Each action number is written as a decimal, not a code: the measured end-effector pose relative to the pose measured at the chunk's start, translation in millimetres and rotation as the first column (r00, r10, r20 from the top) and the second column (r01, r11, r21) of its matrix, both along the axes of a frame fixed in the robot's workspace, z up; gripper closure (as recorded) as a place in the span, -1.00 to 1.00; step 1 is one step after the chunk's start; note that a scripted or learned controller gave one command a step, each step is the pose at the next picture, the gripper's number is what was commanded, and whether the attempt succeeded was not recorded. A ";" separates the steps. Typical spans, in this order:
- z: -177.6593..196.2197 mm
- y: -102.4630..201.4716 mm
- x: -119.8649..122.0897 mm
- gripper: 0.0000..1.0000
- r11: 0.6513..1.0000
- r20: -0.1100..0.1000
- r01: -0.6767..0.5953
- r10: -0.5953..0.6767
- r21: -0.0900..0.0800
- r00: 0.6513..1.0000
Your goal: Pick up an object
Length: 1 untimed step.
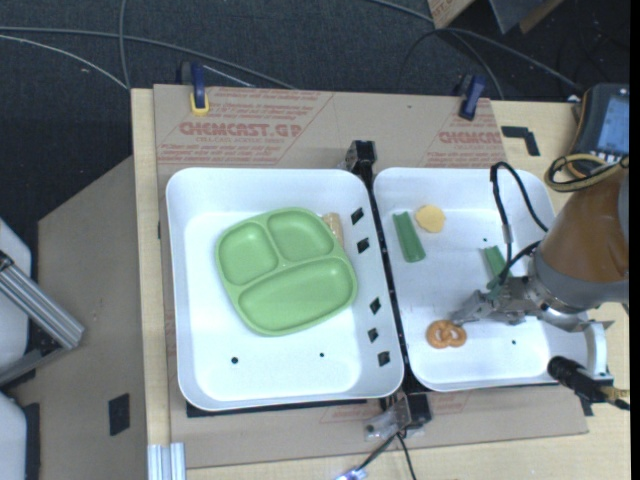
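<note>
In the right bin (520,368) lie an orange pretzel-shaped piece (446,335), a green bar (408,237), a small yellow round piece (431,218) and a second green piece (493,261). My gripper (472,312) is low over the right bin, just up and right of the pretzel piece and close to it. The second green piece lies just behind the gripper, partly hidden by a black cable. I see nothing held in the gripper.
The left bin (200,358) holds a green divided plate (287,270), with a small tan item (333,228) at its far right edge. A black divider (378,268) runs between the bins. The arm's grey and orange body (590,248) covers the right bin's right side.
</note>
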State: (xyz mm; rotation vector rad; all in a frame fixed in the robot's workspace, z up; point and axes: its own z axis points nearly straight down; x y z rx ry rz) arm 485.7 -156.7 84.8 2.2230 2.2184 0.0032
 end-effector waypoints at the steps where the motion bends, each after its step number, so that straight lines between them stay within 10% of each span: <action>1: 10.9 0.5 -0.8 1.00 1.000 -0.001 -0.001 0.001 0.001 1.000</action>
